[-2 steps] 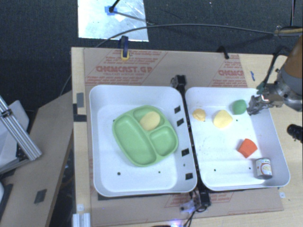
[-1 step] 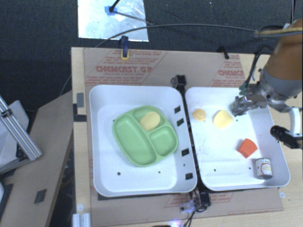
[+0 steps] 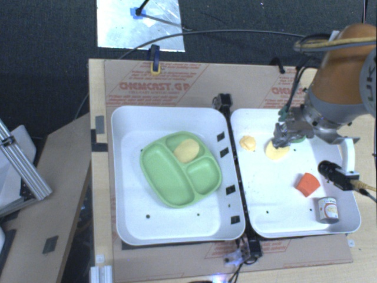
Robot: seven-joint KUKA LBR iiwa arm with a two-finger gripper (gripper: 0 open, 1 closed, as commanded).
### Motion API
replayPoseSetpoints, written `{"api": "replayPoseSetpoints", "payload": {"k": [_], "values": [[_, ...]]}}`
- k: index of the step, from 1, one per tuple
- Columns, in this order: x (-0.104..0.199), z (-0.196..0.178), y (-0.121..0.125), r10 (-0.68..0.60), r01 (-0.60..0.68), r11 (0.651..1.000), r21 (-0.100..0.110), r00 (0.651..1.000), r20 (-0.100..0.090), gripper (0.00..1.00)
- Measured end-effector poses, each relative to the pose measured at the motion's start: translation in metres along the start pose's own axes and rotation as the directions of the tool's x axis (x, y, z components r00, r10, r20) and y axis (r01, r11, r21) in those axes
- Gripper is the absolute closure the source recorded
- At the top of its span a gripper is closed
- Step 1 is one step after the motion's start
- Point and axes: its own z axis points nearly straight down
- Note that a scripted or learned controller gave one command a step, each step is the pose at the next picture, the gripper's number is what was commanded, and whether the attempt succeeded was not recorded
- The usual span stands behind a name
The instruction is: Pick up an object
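My gripper (image 3: 281, 140) is low in the right bin (image 3: 259, 217), near its far side, directly over a flat pale yellow piece (image 3: 275, 152) whose near edge pokes out beneath it. A bit of something green (image 3: 298, 138) shows just behind the gripper on its right. A small yellow-orange lump (image 3: 248, 142) lies to the gripper's left. An orange-red block (image 3: 307, 184) and a small silver can (image 3: 327, 210) sit toward the bin's near right corner.
The left bin (image 3: 135, 217) carries a green divided plate (image 3: 171, 181) with a pale yellow rounded item (image 3: 187, 151) in its far compartment. A black-clipped divider (image 3: 231, 158) runs between the bins. The grey and orange arm (image 3: 344, 69) comes in from the upper right.
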Motion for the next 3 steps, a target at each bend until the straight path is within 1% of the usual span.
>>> {"api": "replayPoseSetpoints", "payload": {"k": [1,2,3], "values": [[0.055,0.001,-0.019,0.000,0.000,1.000,0.001,1.000,0.000,1.00],[0.114,-0.001,-0.027,-0.001,0.001,1.000,0.000,1.000,-0.001,1.00],[0.157,0.016,-0.038,0.000,0.000,1.000,0.002,1.000,0.000,1.00]]}}
